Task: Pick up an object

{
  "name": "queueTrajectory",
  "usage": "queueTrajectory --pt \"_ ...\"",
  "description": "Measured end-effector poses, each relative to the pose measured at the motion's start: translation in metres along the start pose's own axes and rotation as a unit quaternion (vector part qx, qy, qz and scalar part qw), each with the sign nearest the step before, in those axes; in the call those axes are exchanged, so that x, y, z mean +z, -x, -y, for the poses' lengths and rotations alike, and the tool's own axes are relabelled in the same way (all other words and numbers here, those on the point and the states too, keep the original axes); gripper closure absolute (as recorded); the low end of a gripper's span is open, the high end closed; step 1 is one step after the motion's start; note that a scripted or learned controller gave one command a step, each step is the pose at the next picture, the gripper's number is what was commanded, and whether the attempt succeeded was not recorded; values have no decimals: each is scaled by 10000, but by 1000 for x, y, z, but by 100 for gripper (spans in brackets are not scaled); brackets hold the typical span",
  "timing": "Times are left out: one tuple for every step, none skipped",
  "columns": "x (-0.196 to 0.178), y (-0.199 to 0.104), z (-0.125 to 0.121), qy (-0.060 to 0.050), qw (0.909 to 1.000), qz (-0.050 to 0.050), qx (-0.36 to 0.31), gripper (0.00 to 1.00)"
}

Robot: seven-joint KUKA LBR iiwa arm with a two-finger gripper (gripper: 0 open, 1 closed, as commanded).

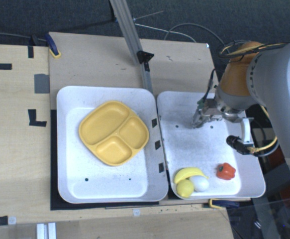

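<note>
Desk [15, 133]: pale wood, with black tape marks along its left part and two white bins side by side on it.
Left bin [70, 183]: shallow, white, holding one thing.
Tray [114, 132]: yellow, three compartments, lying turned at an angle in the upper middle of the left bin, apart from all its walls.
Right bin [184, 148]: shallow, white, its speckled floor bare in the middle; the small things sit along its near edge.
Banana [189, 173]: yellow, curved, at the near left corner of the right bin.
Lemon [185, 188]: round, yellow, just under the banana and touching it.
Egg [201, 183]: white, rounded, just right of the lemon, tucked under the banana's curve.
Pepper [226, 171]: red, small, with a dark top, near the right bin's near right part, apart from the banana group.
Arm [244, 81]: grey with an orange band, reaching in from the right over the far right part of the right bin.
Pincer [200, 119]: pointing down over the upper part of the right bin's floor, well apart from the banana, lemon, egg and pepper; nothing shows between its tips, and whether it stands wide or narrow I cannot tell.
Pole [130, 29]: grey metal, slanting down from the top to the gap between the bins.
</note>
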State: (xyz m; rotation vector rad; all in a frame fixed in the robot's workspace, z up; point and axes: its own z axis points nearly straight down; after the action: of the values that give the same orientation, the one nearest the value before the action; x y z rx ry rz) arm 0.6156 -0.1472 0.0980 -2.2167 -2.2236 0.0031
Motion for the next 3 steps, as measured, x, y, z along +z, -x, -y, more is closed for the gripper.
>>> queueTrajectory --pt "-62 -1 4 37 10000 5 7 100" --pt "-107 -5 9 33 10000 3 4 100" --pt "-170 -11 7 45 10000 5 2 100"
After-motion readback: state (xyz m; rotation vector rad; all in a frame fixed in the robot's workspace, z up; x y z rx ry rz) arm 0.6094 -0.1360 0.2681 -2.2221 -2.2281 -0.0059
